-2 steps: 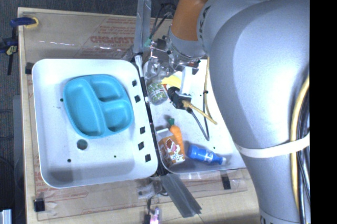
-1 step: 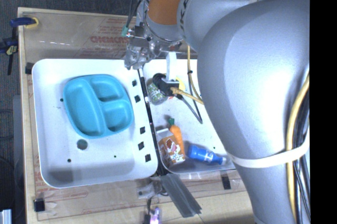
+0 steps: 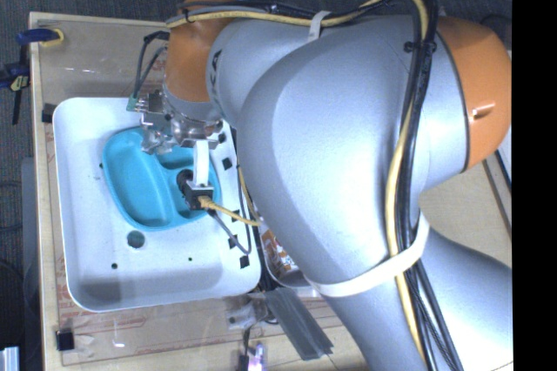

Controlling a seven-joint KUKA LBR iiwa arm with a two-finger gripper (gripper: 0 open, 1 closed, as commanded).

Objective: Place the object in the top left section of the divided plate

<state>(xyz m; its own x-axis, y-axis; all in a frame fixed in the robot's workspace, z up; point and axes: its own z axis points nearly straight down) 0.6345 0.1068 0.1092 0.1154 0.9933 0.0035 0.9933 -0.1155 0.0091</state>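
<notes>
You cannot tell how the jaws (image 3: 165,137) stand: they hang over the upper edge of the blue divided plate (image 3: 144,186), left of the frame's centre, and the metal and cabling around them hide whether they are apart or closed. Nothing shows between them, so no hold on anything can be read.

Just below and to the right, a white bracket and a black fitting (image 3: 193,188) hang over the plate's right side, with a yellow cable (image 3: 228,215) curling away toward the lower right.

The plate lies tilted in the left white bin (image 3: 91,273), its visible sections showing plain blue — the object meant for it cannot be made out in this view. A small teal round piece (image 3: 135,239) sits on the bin floor just below the plate, apart from it.

Outward again, the orange band (image 3: 187,56) above the wrist sits at upper centre, and the grey arm (image 3: 348,169) spreads over the whole right half of the frame, covering most of the second bin; a sliver of patterned material (image 3: 280,257) shows beneath it near lower centre.

The wooden tabletop (image 3: 96,56) frames the bin, with a blue clamp (image 3: 35,37) at its upper left corner.
</notes>
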